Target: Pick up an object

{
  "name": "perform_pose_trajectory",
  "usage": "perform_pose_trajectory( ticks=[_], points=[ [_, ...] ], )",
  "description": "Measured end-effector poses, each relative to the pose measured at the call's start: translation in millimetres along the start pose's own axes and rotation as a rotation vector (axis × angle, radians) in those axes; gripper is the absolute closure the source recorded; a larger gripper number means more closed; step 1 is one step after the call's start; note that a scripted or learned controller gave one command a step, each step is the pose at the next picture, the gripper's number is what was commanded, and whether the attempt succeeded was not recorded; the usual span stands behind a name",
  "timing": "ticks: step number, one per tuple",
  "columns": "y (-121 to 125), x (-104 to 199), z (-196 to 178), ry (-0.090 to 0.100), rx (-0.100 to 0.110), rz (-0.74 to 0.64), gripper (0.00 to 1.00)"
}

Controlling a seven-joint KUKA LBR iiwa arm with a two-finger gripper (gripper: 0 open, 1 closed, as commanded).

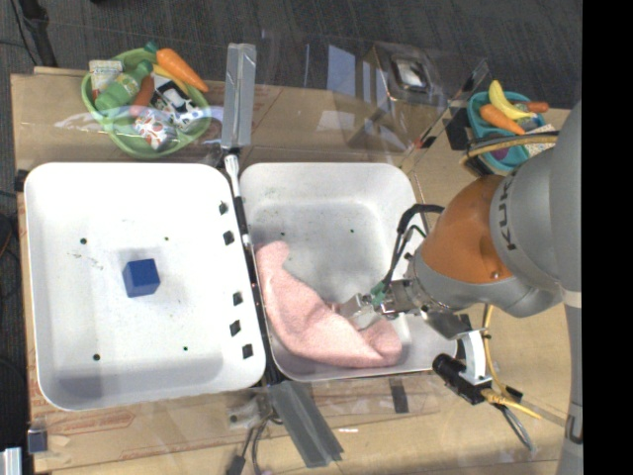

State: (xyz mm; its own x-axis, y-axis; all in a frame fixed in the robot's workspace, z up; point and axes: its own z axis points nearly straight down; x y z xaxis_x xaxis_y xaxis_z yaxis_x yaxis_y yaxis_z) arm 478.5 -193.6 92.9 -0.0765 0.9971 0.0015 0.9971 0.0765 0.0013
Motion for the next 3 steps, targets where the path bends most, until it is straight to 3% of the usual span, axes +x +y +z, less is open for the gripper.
perform_pose_trajectory(
  ticks=[1, 2, 3],
  points=[
    [1.0, 0.6, -9.6, 0.001, 0.001, -0.004, 1.00],
    [0.8, 0.5, -9.6, 0.001, 0.001, -0.004, 0.00],
    [8.2, 47.7, 0.9, 0.000, 0.002, -0.058, 0.00]
  ],
)
